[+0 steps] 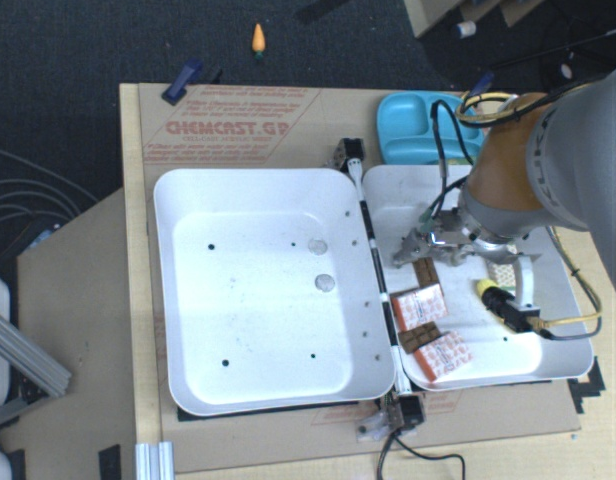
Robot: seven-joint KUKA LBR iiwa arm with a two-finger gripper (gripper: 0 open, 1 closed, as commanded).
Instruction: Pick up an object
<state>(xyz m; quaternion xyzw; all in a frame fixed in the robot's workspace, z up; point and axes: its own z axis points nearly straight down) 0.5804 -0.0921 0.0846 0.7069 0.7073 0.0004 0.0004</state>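
My gripper (429, 245) hangs low over the left half of the right bin (558, 353), with the grey arm and its orange band reaching in from the right. Just below it lies a small brown bar (425, 269); I cannot tell whether they touch. Closer to the front lie a red-and-white packet (418, 308), a second brown bar (420, 338) and another red-and-white packet (446, 356). A pale chequered piece (501, 272) lies partly under the arm.
The left bin (188, 198) is large and white, with two small round marks (321, 265) on its floor. A light blue tray (413, 128) stands behind the right bin. The bench's cardboard top (238, 123) runs along the back.
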